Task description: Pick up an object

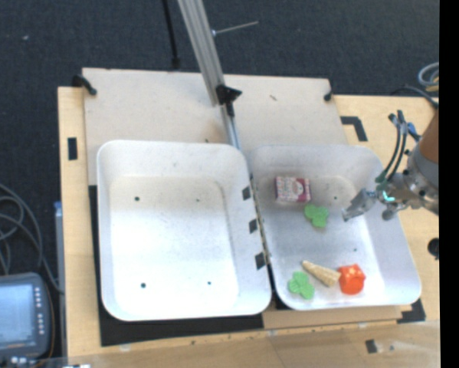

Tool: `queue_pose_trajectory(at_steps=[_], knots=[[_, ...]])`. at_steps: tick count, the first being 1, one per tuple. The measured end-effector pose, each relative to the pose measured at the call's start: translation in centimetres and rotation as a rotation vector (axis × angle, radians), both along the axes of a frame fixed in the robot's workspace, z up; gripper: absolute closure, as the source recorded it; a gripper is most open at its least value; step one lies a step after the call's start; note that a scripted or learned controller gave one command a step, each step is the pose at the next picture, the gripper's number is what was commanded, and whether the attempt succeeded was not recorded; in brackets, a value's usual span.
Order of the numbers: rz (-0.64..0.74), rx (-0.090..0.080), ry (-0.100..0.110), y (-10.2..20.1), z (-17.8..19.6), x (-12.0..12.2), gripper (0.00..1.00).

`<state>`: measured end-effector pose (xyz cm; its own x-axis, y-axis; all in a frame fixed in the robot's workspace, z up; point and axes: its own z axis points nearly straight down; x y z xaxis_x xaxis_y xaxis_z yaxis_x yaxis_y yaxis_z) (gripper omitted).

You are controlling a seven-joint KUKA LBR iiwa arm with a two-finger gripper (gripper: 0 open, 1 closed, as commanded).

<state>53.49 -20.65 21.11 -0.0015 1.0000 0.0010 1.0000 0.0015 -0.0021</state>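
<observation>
Dark carpet surrounds a pale wooden bench (pixel 175 98), and a slanted aluminium pole (pixel 201 37) rises from the bench's far side. On the bench sit two shallow white bins side by side: the left white bin (pixel 129 167) and the right white bin (pixel 390 251), which holds all the small things.

From the right edge the grey arm (pixel 427 152) reaches in over the right bin's far right rim. Its two-finger gripper (pixel 371 203) hangs there above the bin's right part; I cannot tell how its jaws stand, and nothing shows between them.

In the right bin, a pink and white printed carton (pixel 292 188) lies towards the far left. Near to it, on the gripper's side, is a small green clover-shaped toy (pixel 316 215). Along the near wall lie an orange-red rounded toy vegetable (pixel 352 278), a tan cone-shaped piece (pixel 319 272) touching it, and a second green leafy toy (pixel 300 285) just beside the cone's left end.

The clover toy looks like the nearest candidate. It is low and flat, so I judge the gripper could close over it and come up with nothing. Among the three crowded pieces at the near wall, one could be nudged aside, or the gripper could foul the rim.
</observation>
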Motion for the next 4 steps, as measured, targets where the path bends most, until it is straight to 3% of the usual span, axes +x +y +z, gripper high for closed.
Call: queue_pose_trajectory(at_steps=[1, 3, 4], knots=[[0.0, -0.001, -0.004, 0.0, 0.2, 0.1, 0.0], [-0.003, -0.001, 0.003, 1.3, -10.2, -0.9, 0.0], [-0.005, -0.003, -0.001, 1.2, -11.0, -0.9, 0.0]])
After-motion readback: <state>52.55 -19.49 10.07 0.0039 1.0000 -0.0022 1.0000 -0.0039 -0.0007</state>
